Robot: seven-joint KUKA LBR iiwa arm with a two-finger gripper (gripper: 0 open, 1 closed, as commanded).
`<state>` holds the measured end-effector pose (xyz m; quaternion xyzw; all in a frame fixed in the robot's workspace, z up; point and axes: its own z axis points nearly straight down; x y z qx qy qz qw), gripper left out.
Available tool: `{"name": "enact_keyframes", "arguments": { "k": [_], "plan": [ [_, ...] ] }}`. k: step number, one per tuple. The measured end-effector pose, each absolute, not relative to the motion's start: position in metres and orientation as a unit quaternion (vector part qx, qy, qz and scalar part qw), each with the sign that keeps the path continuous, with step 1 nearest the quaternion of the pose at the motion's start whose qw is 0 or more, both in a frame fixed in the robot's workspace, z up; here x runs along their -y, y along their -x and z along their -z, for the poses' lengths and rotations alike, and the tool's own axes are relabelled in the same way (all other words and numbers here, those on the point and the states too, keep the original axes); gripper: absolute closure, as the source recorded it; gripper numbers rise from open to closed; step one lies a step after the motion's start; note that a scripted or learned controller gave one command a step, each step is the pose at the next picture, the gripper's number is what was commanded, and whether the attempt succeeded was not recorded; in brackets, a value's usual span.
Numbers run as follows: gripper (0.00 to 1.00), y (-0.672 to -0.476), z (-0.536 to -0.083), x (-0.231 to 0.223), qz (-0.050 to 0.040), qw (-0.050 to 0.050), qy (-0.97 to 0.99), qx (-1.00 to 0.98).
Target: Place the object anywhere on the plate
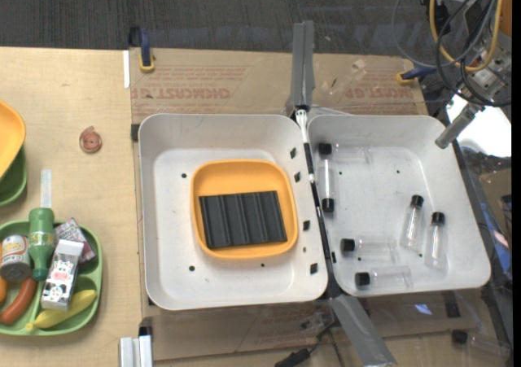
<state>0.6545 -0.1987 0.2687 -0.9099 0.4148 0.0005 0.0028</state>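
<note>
Clear plastic vials with black caps lie scattered in the right bin; I take these as the candidate objects. The orange plate sits in the left bin and carries a dark ribbed block across most of its floor.

Risk assessment: the vials are round and transparent, so I expect a slipped or missed grasp, and a released vial may roll off the ribbed block or over the plate rim.

The gripper is at the right bin's far corner; I cannot tell its state.

Legible marking: mirrored print on the cardboard, reading roughly "OKMCNZT". Labels on the green tray's items are too small to read.
</note>
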Motion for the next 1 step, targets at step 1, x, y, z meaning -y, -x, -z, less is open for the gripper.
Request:
{"name": "enact_keyframes", "arguments": {
  "k": [1],
  "plan": [
    [0.00,-0.6601,-0.2628,0.2098,0.0006,0.002,0.957,-0.290]
  ]
}}
